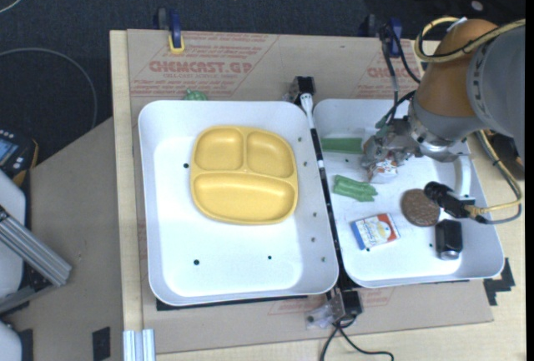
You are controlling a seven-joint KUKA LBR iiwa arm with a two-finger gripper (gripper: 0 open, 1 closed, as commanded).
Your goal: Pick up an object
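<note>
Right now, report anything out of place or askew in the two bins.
Nothing looks spilled or damaged. The yellow divided plate lies flat in the left bin. The small items in the right bin lie loosely scattered, apart from one another.

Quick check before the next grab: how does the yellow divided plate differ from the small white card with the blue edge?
The yellow divided plastic plate lies in the left white bin; the small white card with the blue edge lies in the right white bin. The plate is far larger. It is one plain colour with three compartments; the card is flat and printed in several colours. Both lie flat, apart from the hand.
</note>
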